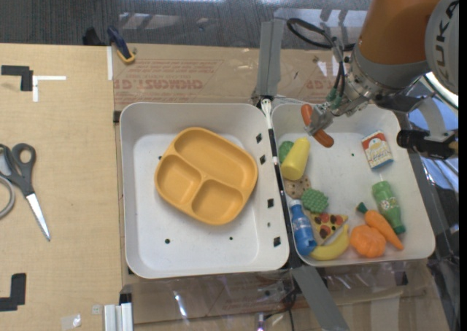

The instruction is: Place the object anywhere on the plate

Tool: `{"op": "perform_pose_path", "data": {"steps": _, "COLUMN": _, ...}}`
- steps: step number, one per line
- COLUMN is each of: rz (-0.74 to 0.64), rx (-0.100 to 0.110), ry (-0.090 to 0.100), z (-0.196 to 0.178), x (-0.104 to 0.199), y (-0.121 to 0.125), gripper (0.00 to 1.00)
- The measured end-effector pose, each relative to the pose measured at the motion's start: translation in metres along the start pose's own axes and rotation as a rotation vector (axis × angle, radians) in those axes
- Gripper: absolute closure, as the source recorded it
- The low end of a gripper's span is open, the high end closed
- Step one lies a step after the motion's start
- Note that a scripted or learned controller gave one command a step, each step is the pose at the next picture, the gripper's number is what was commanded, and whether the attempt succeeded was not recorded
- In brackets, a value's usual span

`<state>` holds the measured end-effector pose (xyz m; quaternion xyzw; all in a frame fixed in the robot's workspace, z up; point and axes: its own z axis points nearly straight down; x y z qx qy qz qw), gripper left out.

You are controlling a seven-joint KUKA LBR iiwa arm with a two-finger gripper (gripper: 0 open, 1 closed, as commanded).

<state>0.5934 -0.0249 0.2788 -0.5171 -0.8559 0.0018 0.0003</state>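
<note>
A yellow-orange plate (206,174) with three compartments lies in the left white bin (139,198), and nothing rests on it. A red-brown sausage (323,138) sits at the top left of the right bin (343,162), slanting from upper left to lower right. My gripper (319,122) comes down from the orange-banded arm at the upper right. Its grey fingers (321,119) cross the sausage's middle, and both ends of the sausage stick out past them. The plate is well to the left of the gripper, past the wall between the bins.
The right bin also holds a yellow cylinder (295,158), a cookie (295,187), a blue bottle (301,224), a banana (330,248), an orange (367,240), a carrot (383,227), a green bottle (387,202) and a small carton (377,149). Scissors (25,184) lie at the far left.
</note>
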Motion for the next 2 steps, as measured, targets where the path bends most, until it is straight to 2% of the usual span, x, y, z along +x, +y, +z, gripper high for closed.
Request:
{"op": "perform_pose_path", "data": {"steps": 1, "rz": -0.2, "rx": -0.001, "ry": 0.001, "z": 0.0503, "x": 0.0546, "y": 0.0362, "gripper": 1.0}}
{"op": "perform_pose_path", "data": {"steps": 2, "rz": -0.2, "rx": -0.002, "ry": 0.001, "z": 0.0501, "x": 0.0543, "y": 0.0362, "gripper": 0.0}}
